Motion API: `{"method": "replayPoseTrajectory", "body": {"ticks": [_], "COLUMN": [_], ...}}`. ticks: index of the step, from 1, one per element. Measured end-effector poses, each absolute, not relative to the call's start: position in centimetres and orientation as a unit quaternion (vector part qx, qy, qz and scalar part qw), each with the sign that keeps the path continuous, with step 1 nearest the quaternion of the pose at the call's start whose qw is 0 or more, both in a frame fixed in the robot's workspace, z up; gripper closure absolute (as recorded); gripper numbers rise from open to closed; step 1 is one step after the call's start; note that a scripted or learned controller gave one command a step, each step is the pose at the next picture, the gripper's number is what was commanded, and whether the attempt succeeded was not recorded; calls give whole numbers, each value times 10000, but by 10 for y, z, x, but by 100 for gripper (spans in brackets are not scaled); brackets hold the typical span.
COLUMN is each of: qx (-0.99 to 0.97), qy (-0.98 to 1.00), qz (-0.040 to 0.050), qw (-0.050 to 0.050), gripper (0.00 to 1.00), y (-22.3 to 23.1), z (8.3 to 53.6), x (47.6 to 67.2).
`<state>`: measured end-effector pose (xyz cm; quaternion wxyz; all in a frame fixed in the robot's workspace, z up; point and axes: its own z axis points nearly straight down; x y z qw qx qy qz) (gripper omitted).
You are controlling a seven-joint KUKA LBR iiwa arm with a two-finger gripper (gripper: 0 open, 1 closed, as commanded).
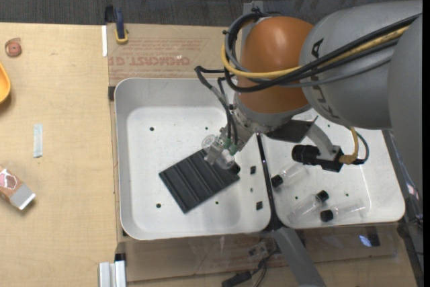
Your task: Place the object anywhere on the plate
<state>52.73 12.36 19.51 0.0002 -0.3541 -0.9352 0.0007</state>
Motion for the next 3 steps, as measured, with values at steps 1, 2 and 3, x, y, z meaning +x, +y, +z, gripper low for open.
{"method": "replayPoseTrajectory", "body": {"ticks": [1, 2, 3], "qx": [-3454, -2042, -1478], "qy": [-9385, -9789, -9890], "qz": [2, 4, 0], "qw": [-3, 9, -6], "gripper": [100, 100, 100], "y": [116, 86, 149], "z": [209, 193, 234], "x": [555, 527, 562]}}
